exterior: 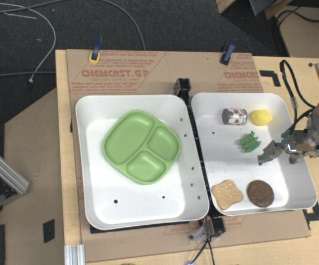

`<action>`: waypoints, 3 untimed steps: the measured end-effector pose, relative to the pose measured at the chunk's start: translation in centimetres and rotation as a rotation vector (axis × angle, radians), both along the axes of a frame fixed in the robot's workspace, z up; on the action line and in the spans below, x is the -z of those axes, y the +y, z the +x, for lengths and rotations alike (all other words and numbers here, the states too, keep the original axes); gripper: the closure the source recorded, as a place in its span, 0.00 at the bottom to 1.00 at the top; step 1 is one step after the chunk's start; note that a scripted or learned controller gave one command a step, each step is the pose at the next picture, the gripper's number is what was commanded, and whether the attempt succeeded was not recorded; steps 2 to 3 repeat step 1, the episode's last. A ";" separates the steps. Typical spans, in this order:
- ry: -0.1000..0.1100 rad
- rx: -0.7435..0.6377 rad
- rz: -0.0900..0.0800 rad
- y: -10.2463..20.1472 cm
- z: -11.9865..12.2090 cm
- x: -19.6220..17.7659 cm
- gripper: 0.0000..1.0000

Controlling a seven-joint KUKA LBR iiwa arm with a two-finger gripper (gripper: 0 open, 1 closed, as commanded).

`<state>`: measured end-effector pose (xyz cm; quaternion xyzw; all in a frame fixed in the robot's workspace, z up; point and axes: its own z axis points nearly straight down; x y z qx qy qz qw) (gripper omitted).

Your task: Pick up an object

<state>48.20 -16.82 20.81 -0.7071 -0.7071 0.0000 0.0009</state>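
The right bin holds several small objects: a little silver and red can lying on its side, a yellow lemon, a green leafy piece, a tan slice of toast and a round brown cookie. My gripper reaches in from the right over this bin, just right of the green leafy piece and above the cookie. Its fingers stand open with nothing between them.
The left bin holds a green divided plate. A black clamp sits at the far end of the seam between the bins. Blue clips hold the cardboard sheet at the back edge.
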 end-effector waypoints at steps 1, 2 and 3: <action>0.001 0.000 0.001 0.7 0.0 5.8 0.00; 0.001 0.000 0.001 0.7 0.0 5.8 0.00; 0.001 0.000 0.001 0.7 0.0 5.8 0.00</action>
